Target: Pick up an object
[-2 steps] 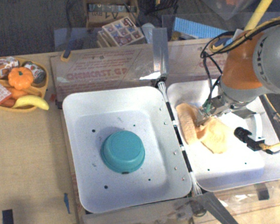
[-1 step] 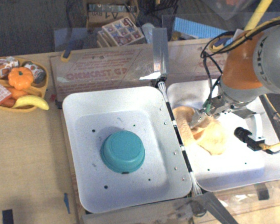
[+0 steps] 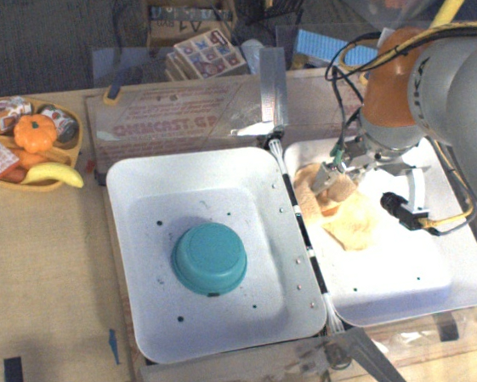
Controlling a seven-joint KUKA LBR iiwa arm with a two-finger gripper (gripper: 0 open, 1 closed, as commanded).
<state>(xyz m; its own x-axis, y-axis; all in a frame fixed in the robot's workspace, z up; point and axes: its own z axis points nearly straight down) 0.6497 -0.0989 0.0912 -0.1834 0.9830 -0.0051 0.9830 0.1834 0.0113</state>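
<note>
In the right bin [image 3: 420,281], near its back left corner, lie a pale yellow flat piece [image 3: 354,226], a tan rounded item [image 3: 309,188] and a small orange bit [image 3: 330,210]. My gripper [image 3: 339,174] hangs low over this cluster, right above a tan lump [image 3: 338,187] between the rounded item and the yellow piece. Whether it touches the lump is unclear from this angle. A teal bowl [image 3: 210,258] rests upside down in the middle of the left bin [image 3: 137,197].
The arm's grey body and orange band [image 3: 394,91] cover the right bin's back right part, with black cables and a black plug [image 3: 400,209] hanging beside the gripper. A cardboard box [image 3: 180,124] lies behind the left bin. A plate of toy food [image 3: 24,146] sits far left.
</note>
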